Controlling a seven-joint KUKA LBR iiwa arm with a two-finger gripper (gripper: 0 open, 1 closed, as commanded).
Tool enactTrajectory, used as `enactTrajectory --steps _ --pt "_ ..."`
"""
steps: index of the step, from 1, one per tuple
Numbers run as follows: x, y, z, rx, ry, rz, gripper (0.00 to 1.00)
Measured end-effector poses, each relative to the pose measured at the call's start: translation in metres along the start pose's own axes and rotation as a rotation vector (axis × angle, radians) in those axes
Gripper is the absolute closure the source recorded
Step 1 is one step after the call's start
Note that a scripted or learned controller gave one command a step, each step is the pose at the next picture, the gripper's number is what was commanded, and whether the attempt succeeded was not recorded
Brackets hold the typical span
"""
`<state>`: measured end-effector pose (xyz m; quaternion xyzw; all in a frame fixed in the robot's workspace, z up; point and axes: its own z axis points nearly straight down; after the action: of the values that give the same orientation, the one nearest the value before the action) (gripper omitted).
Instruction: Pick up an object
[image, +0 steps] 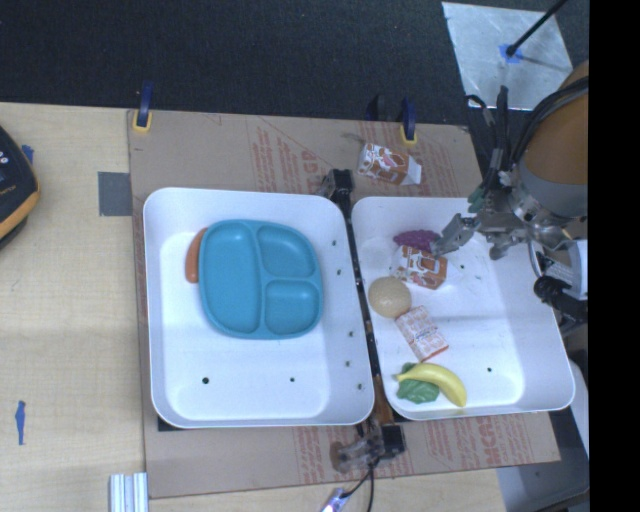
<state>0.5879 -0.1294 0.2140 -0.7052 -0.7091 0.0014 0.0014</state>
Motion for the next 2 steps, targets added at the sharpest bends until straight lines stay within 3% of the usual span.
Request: enactTrajectory --steps 1,2 --pt "0.012 0.037 0.111 -0.001 0.0 0.002 0.0" --pt "-0.029 0.069 0.122 -0.002 0.0 0.003 0.0"
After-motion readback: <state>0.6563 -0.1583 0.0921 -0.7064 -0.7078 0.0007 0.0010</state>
